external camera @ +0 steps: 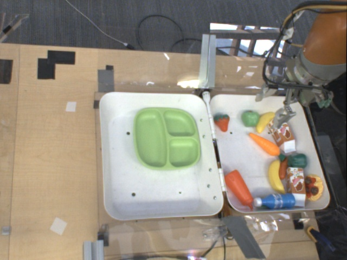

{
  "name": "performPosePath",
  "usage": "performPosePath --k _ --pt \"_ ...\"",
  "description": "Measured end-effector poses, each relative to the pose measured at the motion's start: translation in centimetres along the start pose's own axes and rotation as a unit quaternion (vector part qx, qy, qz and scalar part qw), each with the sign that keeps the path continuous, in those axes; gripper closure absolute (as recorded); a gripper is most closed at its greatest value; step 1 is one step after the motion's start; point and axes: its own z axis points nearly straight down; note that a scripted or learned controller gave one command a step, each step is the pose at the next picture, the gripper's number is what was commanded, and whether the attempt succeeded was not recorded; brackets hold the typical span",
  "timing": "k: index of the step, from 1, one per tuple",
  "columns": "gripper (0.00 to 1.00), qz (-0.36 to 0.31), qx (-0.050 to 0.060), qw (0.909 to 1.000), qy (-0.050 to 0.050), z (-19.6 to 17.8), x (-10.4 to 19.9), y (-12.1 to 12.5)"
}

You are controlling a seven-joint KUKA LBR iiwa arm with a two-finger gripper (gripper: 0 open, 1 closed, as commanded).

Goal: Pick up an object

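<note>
My gripper [286, 114] is hanging over the right bin [234, 199] around 1 o'clock, right above the small carton [283, 135]. Can't tell how it's set from this angle. I'd go for that carton: it sits at about 2 o'clock in the bin, touching the carrot [264, 143] and just beside a banana [265, 122]. Looks light, stiff and boxy, probably a bit slick. I'd pinch across its flat sides, not the corners.
</note>
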Motion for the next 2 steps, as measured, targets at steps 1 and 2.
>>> performPosePath --k 1,2 --pt "0.0 -0.063 0.0 0.998 -0.001 12.6 3.6 3.2" --pt "1.0 -0.064 0.001 0.9979 -0.005 11.5 3.3 3.4"
